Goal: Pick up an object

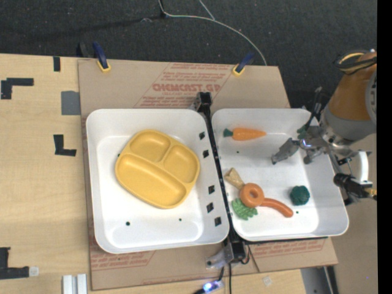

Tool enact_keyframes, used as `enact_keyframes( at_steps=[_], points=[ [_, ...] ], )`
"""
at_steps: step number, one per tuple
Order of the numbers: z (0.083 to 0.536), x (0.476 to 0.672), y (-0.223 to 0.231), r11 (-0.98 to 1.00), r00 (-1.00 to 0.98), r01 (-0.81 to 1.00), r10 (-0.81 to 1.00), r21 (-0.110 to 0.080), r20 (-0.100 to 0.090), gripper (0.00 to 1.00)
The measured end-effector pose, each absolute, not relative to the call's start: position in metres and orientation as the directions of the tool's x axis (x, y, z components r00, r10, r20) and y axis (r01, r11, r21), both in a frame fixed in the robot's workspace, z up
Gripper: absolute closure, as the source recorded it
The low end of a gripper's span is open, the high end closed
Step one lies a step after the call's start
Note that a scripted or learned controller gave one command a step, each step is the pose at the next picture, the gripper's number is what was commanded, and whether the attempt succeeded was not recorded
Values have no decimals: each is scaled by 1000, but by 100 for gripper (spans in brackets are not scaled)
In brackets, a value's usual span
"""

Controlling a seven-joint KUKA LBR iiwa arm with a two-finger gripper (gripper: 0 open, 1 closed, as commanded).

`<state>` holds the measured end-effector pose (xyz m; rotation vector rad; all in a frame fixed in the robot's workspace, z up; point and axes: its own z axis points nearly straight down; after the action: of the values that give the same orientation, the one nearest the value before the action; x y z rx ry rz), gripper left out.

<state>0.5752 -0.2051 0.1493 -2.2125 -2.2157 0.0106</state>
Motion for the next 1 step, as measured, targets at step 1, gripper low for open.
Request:
enact_keyframes(
  at_steps=[1],
  points=[
    [102,576,-206,1,-1,1000,1000,-11,2,0]
  ],
)
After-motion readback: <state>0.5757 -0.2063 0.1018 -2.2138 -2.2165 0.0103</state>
